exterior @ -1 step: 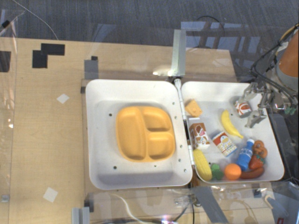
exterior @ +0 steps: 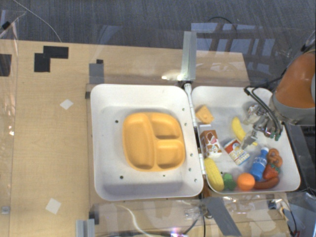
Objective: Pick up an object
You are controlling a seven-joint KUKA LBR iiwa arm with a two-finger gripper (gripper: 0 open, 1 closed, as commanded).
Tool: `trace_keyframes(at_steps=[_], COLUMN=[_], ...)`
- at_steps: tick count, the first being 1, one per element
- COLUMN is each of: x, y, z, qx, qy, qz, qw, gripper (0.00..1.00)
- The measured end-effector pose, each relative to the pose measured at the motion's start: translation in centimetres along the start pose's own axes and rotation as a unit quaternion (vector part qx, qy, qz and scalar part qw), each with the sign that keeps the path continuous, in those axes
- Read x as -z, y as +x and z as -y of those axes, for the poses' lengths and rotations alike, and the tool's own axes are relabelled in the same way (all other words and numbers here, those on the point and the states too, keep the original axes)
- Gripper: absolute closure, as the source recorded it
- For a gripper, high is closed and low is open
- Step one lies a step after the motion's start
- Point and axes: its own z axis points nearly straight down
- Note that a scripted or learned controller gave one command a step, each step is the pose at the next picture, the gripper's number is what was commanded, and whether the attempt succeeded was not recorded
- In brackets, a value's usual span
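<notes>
One fixed overhead cam, tilted down at the bench

It sits high above the light wooden bench (exterior: 44, 147) and looks down at a slant, far enough back to get both shallow white plastic bins in frame: the left one (exterior: 106, 147) with the yellow divided tray, the right one (exterior: 222, 95) with the toy food. Grey carpet runs along the top edge, and the grey-and-orange arm (exterior: 296, 85) comes in from the right.
</notes>
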Motion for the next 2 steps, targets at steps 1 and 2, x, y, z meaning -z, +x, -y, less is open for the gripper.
trace_keyframes(at_steps=[1, 2], x=[-0.8, -1.7], y=[2.9, -4.7], z=[-1.4, -8.1], qx=[0.002, -0.138], qy=[-0.001, 0.002], qz=[0.005, -0.008], qw=[1.0000, 0.9905], gripper=[0.00, 0.00])
